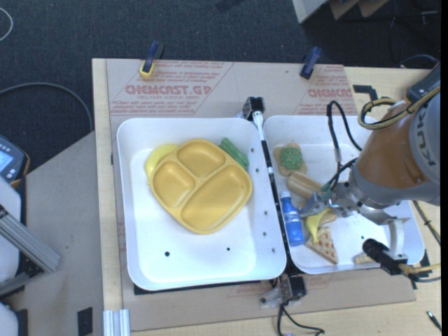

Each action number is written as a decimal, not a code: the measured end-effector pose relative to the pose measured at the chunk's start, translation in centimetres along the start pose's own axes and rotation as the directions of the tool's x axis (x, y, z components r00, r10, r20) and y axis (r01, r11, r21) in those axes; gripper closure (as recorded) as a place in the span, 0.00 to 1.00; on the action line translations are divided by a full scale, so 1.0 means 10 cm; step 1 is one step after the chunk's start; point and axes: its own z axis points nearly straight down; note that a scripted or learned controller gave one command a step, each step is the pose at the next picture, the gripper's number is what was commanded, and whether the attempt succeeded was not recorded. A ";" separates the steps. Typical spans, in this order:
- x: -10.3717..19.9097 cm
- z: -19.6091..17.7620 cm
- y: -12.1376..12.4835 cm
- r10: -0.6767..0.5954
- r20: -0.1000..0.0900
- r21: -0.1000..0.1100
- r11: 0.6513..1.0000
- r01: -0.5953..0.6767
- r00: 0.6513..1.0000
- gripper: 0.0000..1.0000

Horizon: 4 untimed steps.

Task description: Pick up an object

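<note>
Two bins (133, 187) side by side; my gripper (318, 205) is low in the right bin (413, 240), coming in from the right edge of the view.

Right bin contents, all crowded toward its left wall: blue bottle (292, 222), banana (316, 222), tan cylinder (303, 184), green-topped cookie (290, 158), pizza slice (324, 248). Left bin: yellow divided tray (201, 184), with a green piece (234, 152) at its upper right edge.

Key relation: the gripper tip sits right over the banana, which lies just beside the bottle on the bottle's right. The bottle's long axis runs roughly parallel to the divider between the bins, top to bottom in the view. The banana curves across that axis, lying toward me. The tan cylinder lies just above and left of the tip, slanted.

Judgement: banana is the nearest candidate; bottle second, one short shift to the left.

Gripper state: cannot tell. The wrist and clutter hide the tip, and I see nothing clearly pinched, so I log no grasp.

Readable text: "CHEMCAST GP" printed in red, repeated on the brown board (175, 82) behind the bins. Partial "KU" lettering on my arm's housing at the right edge.
</note>
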 end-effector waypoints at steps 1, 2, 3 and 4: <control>0.01 -0.11 0.01 0.001 0.000 -0.006 1.000 -0.001 1.000 1.00; 0.02 -0.73 0.08 -0.006 -0.003 -0.001 1.000 0.006 1.000 1.00; 0.03 -1.31 0.01 -0.006 -0.003 -0.002 1.000 0.006 1.000 1.00; 0.03 -1.36 0.02 -0.006 -0.004 0.002 1.000 0.006 1.000 1.00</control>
